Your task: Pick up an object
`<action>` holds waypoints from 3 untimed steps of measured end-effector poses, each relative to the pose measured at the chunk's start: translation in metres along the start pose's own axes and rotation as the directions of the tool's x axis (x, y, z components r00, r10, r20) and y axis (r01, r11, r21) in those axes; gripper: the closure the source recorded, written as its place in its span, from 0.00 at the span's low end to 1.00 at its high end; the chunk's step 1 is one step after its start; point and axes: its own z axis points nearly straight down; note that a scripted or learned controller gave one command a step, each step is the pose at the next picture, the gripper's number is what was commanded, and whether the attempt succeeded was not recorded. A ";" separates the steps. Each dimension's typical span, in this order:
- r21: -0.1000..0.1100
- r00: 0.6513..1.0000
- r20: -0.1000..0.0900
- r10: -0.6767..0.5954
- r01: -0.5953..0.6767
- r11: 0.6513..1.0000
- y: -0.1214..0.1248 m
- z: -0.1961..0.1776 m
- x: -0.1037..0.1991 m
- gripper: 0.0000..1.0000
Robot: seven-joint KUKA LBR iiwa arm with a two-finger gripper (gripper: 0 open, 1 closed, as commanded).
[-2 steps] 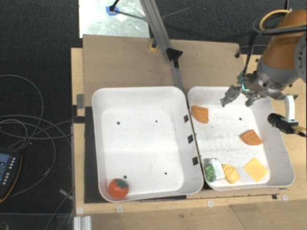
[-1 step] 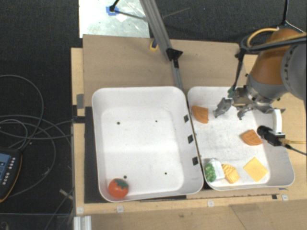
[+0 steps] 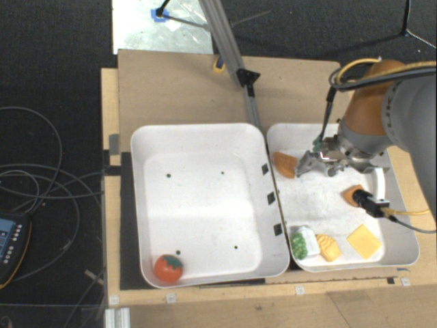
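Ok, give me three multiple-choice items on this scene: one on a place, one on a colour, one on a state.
1. Where does the tomato lie?
A. left bin, near corner
B. right bin, far corner
C. on the bench outside the bins

2. What colour is the flat square piece in the right bin?
A. blue
B. yellow
C. black

3. Where is the claw?
A. low over the right bin, beside the brown piece
B. over the left bin
C. raised above the tripod

Answers: 1 A, the tomato sits at the left bin's near-left corner. 2 B, it shows yellow. 3 A, the claw is beside the brown piece.
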 end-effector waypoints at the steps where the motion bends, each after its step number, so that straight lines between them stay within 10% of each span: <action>1: -0.004 1.000 0.001 0.000 0.000 1.000 0.001 0.003 0.000 0.00; 2: -0.008 1.000 0.000 0.000 0.000 1.000 0.002 -0.009 0.000 1.00; 3: -0.011 1.000 0.001 -0.003 0.003 1.000 0.001 -0.072 0.005 1.00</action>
